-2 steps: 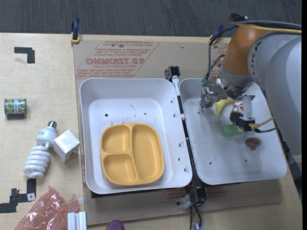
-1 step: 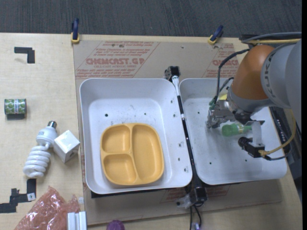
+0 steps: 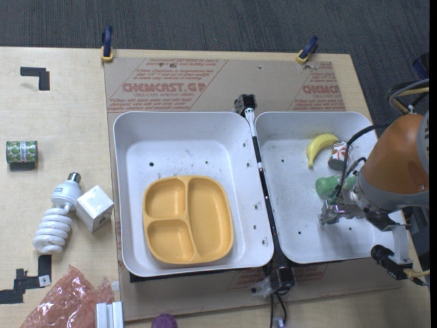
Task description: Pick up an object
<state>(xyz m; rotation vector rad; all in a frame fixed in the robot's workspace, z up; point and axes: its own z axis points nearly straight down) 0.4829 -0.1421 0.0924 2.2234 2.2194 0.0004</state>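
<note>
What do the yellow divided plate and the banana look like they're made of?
The divided plate looks like molded plastic with a matte finish: uniform orange-yellow color, soft rounded ridges between its three compartments, no sharp glare. The banana has an even, bright yellow skin with a slight sheen, so it may be a plastic toy rather than real fruit; the view is too small to settle that.

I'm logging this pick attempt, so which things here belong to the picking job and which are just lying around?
Belonging to the job:
end effector
banana
green object
right bin

Just lying about:
yellow divided tray
spiral light bulb
small white box
green can
</note>
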